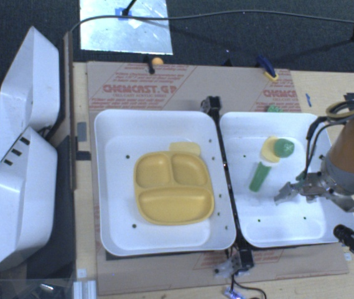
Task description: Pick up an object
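Just right of the green stick (259, 177) in the right bin (288, 232), my fingers (287, 193) spread apart and empty; descending here, I judge they'd close on bare floor.

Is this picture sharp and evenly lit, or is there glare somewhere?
In the camera view, the shiny metal sheet at the top glares brightly and washes out; both white bins are bright with little surface detail; the yellow tray and green stick look soft-edged; the gripper is slightly blurred, casting only faint shadow.
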Robot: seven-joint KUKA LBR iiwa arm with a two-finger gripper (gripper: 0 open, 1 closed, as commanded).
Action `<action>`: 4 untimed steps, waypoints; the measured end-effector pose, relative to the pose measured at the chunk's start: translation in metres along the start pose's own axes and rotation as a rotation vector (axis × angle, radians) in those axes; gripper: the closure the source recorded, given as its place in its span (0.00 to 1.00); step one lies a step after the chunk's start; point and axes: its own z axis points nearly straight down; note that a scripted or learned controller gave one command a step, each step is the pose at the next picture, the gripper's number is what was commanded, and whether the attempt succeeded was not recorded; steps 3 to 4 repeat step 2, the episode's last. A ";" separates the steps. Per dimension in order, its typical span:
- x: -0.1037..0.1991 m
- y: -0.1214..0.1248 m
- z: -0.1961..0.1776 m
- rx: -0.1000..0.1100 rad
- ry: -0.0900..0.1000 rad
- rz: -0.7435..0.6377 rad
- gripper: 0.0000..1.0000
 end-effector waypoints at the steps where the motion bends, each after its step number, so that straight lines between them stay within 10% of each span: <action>1: 0.000 0.000 0.043 -0.004 -0.001 -0.001 0.00; 2: -0.001 0.001 0.031 -0.007 -0.003 0.000 1.00; 4: -0.001 0.001 0.031 -0.007 -0.003 0.000 1.00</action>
